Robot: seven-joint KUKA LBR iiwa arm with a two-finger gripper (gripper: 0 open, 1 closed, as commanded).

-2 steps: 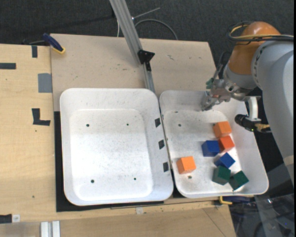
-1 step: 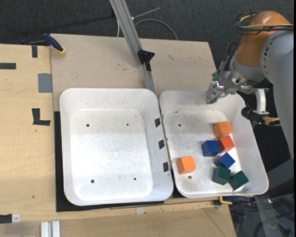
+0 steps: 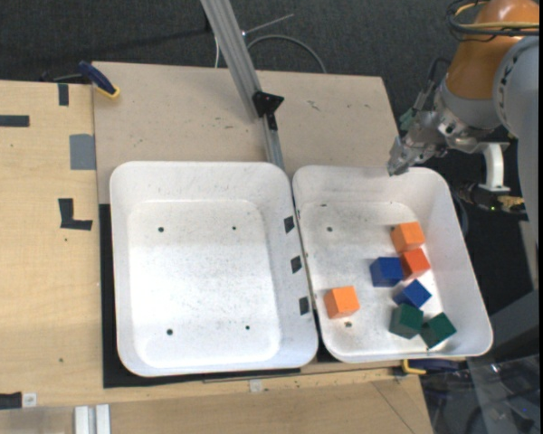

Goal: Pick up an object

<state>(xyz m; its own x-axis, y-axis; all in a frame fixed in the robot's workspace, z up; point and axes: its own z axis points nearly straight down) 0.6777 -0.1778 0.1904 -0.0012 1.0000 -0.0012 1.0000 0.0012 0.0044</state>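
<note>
Orange, blue and green blocks (image 3: 407, 283) lie lower in frame than the gripper (image 3: 400, 163); jaws' state unclear.

The arm (image 3: 489, 57) sits at the upper right of the frame, reaching in from the right edge. Its grey body runs along that edge, and the orange band bulges near the top right corner, just above the wrist. From there the wrist slants down and to the left, ending in the hand (image 3: 400, 163), a small grey, tapering part right of centre in the upper half. The tip points down and left. It is too small and blurred to read its state.
</note>
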